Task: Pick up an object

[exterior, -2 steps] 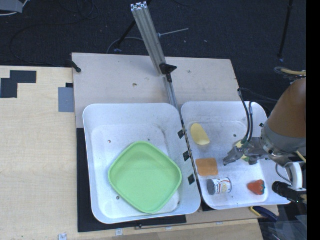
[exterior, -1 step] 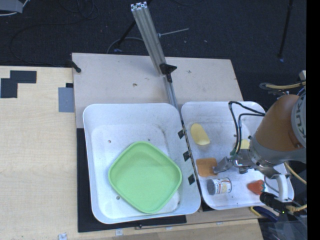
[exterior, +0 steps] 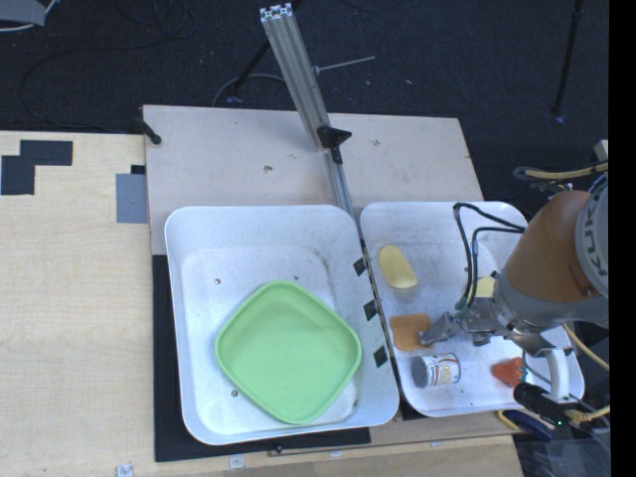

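In the right bin [exterior: 437, 222] lie a pale yellow oblong piece [exterior: 397, 266], an orange block [exterior: 405, 330], a small white can with a dark label lying on its side [exterior: 437, 371] and a red piece [exterior: 508, 371]. My gripper [exterior: 437, 334] reaches in from the right and hangs low over the bin. Its tip is right at the orange block's right edge, just above the white can. Whether it touches the block is unclear. The arm's orange band [exterior: 552, 256] hides part of the bin's right side.
A large green square plate [exterior: 288, 351] lies in the left bin [exterior: 199, 237]. A divider with black clips [exterior: 368, 286] runs between the bins. A slanted aluminium bar [exterior: 303, 78] stands behind them. Black cables [exterior: 472, 237] loop over the right bin.
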`<state>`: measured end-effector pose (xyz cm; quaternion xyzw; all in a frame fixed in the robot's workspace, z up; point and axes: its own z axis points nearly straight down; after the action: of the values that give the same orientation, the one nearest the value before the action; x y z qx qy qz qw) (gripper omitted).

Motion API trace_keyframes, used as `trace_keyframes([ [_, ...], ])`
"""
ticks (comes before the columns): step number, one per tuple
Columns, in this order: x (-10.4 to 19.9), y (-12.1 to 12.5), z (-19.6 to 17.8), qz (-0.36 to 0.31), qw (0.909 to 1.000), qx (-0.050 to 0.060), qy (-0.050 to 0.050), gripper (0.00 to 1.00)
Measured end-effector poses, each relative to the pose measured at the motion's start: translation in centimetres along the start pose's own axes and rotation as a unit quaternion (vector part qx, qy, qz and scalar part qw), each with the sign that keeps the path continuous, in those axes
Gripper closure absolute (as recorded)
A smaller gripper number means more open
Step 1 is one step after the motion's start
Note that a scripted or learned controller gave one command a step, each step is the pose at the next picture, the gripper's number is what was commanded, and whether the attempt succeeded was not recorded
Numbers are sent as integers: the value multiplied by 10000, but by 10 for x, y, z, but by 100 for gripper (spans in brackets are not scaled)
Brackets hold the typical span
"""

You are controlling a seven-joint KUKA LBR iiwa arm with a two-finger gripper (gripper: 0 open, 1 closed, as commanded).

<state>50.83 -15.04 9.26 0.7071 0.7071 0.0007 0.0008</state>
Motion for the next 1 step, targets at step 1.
trace_keyframes([
  [1, -1, 1, -11, 8, 10000, -11, -1, 100],
])
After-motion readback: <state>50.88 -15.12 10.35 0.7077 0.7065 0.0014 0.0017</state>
